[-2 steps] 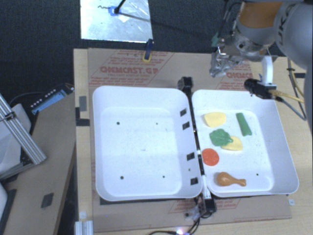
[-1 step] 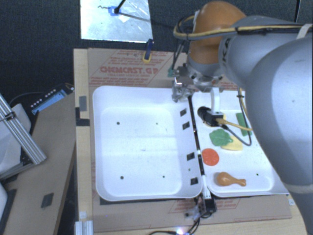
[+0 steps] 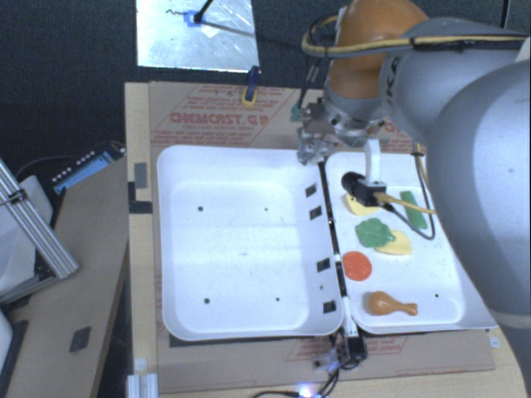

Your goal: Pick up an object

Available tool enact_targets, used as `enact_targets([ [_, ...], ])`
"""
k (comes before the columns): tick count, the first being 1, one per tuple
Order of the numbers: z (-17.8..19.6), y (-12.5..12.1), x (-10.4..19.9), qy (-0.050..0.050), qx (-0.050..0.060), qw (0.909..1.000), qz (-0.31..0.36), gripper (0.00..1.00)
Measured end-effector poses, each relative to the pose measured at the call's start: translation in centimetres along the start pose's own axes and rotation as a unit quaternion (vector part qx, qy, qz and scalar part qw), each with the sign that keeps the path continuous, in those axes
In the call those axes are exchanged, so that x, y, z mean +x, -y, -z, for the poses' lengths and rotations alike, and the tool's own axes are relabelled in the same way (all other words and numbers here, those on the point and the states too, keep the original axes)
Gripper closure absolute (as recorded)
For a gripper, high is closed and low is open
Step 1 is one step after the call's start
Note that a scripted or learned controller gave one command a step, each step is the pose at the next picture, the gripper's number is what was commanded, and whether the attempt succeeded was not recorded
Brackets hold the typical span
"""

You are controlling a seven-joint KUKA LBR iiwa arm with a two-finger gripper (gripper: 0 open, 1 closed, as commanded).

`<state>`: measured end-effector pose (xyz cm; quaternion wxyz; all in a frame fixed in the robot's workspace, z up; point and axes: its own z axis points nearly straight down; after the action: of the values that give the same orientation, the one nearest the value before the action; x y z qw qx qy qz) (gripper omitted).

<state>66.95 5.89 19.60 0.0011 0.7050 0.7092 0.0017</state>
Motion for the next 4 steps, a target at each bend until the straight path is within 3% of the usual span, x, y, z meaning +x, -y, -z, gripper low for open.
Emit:
enact_targets([
  [1,11.2,3.2,-1.8,0.0,-0.004,1.0,-0.003,1.0],
  [2,-1.8,0.1,3.5,0.0,0.004,1.0,0.001,1.0],
  [3,10.0,-0.1,3.1,0.0,-0.004,1.0,0.0,1.0],
  [4,4.6,0.2,16.1,-0.002,0.003,1.0,0.005,1.0],
])
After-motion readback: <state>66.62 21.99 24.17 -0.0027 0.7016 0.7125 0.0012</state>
